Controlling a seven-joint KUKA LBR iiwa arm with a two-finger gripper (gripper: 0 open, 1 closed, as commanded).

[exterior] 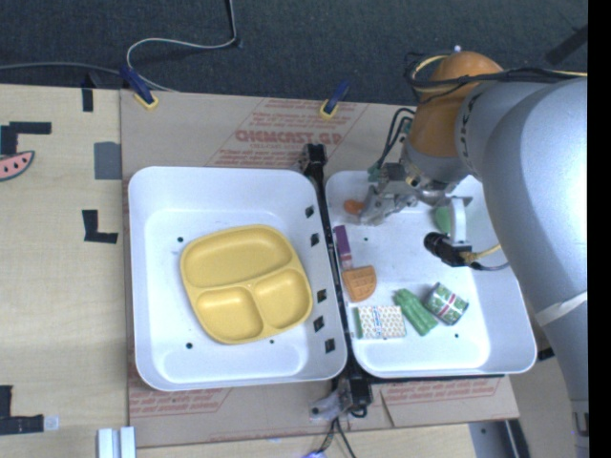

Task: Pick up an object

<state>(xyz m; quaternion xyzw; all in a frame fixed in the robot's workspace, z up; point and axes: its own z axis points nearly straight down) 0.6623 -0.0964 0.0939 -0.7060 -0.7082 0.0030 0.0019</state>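
- Camera view: you look down on two white bins side by side. The left bin [153, 256] holds a yellow divided plate [246, 281] at its centre.
- The gripper [374, 208] sits at the right bin's [496, 332] 11 o'clock, just beside a small orange piece [353, 206]; you cannot tell its opening or whether it grips anything.
- Toward 6 o'clock lie a purple stick [341, 245], tan wedge [360, 282], patterned packet [382, 322], green bar [414, 311] and green can [446, 304].

Arm [535, 189] cut off by right edge and hides the right bin's [477, 351] far corner; small orange object [353, 206] beside gripper [374, 208] too small to identify.
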